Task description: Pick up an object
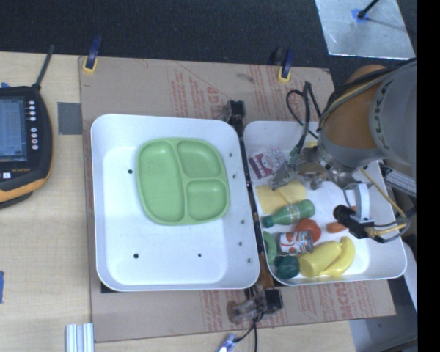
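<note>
A: Two fingers of the gripper [287, 173] hang low in the right bin [385, 270], spread a little, with nothing between them.

B: So nothing is picked up?

A: Not yet. The green bottle [288, 214] lies just below them. The arm [359, 127] leans in from the right, bent down.

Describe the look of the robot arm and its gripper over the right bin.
The arm is bulky and rounded, with a grey shell and an orange band above the wrist. Below that sits a grey metal wrist block. Black cables loop along its left side, and a yellow cable trails on the right. The gripper is a small, dark metal piece.
</note>
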`<state>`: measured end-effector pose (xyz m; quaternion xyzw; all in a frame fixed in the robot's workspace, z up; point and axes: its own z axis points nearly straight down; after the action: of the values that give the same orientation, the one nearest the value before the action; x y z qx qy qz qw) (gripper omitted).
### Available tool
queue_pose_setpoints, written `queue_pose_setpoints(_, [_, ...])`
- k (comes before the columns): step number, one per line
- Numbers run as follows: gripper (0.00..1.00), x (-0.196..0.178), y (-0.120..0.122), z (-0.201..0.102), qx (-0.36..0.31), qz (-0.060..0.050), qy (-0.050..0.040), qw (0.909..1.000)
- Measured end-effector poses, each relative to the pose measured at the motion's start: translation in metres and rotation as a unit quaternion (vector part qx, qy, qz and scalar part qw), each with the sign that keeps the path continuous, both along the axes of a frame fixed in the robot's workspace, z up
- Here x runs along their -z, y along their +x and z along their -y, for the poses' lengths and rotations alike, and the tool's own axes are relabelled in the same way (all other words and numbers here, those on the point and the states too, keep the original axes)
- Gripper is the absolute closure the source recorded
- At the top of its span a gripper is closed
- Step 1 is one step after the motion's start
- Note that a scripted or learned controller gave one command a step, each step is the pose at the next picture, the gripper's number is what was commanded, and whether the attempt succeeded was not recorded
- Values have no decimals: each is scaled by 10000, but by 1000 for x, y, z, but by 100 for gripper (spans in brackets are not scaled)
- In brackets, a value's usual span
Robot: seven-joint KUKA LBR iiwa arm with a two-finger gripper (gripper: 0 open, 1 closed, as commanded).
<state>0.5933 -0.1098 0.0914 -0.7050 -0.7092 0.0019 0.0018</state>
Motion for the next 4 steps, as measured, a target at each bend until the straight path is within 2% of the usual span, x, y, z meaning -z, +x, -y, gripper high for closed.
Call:
queue_pose_setpoints(1, [0,-1,47,49,9,8,-4,10000])
queue_pose_setpoints(2, [0,0,-75,41,3,6,1,10000])
queue_pose_setpoints(3, [0,-1,-93,95,-34,12,76,10000])
queue_pose_setpoints(4, [0,-1,-9,77,3,21,1,10000])
